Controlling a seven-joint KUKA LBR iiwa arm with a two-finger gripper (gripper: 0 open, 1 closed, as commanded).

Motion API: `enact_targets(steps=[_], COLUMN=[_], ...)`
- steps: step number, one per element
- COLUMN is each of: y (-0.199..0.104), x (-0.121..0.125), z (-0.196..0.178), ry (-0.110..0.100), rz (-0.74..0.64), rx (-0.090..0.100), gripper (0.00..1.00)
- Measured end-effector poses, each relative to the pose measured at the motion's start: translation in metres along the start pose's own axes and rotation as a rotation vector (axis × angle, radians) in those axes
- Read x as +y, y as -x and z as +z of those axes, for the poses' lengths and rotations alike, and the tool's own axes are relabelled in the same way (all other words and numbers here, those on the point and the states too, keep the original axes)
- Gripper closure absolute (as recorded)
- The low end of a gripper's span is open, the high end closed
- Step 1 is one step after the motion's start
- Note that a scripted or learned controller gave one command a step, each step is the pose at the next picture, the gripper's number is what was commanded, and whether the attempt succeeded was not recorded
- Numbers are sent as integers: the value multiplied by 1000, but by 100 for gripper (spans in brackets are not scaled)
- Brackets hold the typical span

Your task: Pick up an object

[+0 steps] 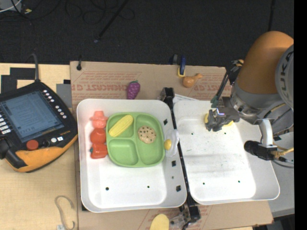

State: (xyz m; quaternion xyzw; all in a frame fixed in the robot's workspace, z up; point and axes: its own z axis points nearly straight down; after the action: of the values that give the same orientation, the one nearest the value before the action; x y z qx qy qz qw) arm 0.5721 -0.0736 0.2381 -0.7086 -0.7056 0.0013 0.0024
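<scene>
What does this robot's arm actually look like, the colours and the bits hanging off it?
The arm is bulky and rounded: a grey shell with a big orange band above the wrist. Its gripper is small, dark metal with a yellowish part by it. A thin dark cable runs alongside, and a black cylinder on a white bracket sticks out.

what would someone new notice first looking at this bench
Most likely the green divided plate in the left bin, with a yellow corn cob in one section, a cookie in another, and red and pink toys lined up beside it. Next, the arm's big orange band at the right, with the end effector low over the right bin's far edge, something yellow showing by it.
</scene>
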Motion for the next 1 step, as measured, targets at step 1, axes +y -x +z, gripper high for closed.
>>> enact_targets(steps=[1], y=[-15], x=[-40], z=[2], ry=[-1], rz=[1], rx=[0], gripper=[100])
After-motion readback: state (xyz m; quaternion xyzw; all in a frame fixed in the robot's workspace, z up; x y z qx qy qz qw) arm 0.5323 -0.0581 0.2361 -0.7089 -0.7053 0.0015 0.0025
